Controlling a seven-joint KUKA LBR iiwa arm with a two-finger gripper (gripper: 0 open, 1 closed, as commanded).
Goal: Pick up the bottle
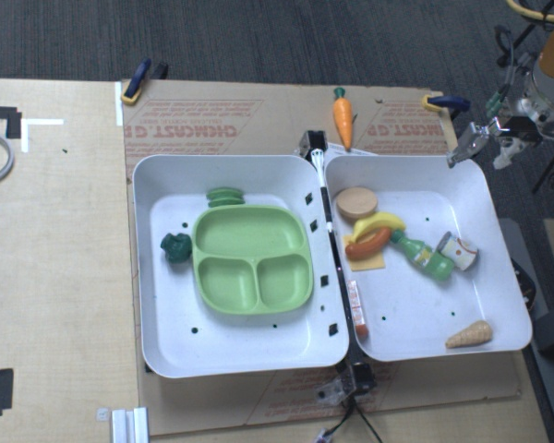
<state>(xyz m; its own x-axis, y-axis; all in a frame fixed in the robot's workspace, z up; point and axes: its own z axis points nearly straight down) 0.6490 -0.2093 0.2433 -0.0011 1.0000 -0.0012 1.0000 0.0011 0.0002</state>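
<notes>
**A:** Where's your arm right now?

**B:** The gripper hangs off the far right corner of the right bin, outside the rim and above it. You can see two fingers spread apart with nothing between them, so read it as wide and unloaded.

**A:** And the bottle?

**B:** The green bottle lies on its side near the middle of the right bin, neck pointing toward the divider between the bins, body toward the right wall. A small can sits just beside its base, looks like touching. The neck end runs close to the banana and sausage, which lie over a cheese slice. A round bun is at the far side of that cluster, a cone near the near right corner, well apart.

**A:** So which step are you in?

**B:** Approach, I'd say. Nothing grasped, bottle untouched.

**A:** Next move?

**B:** You need to bring the gripper in over the bin and down onto the bottle's midsection, fingers across the body's width. Watch the can: it crowds the base end, so aim nearer the middle. Left bin with the green tray is irrelevant.
</notes>
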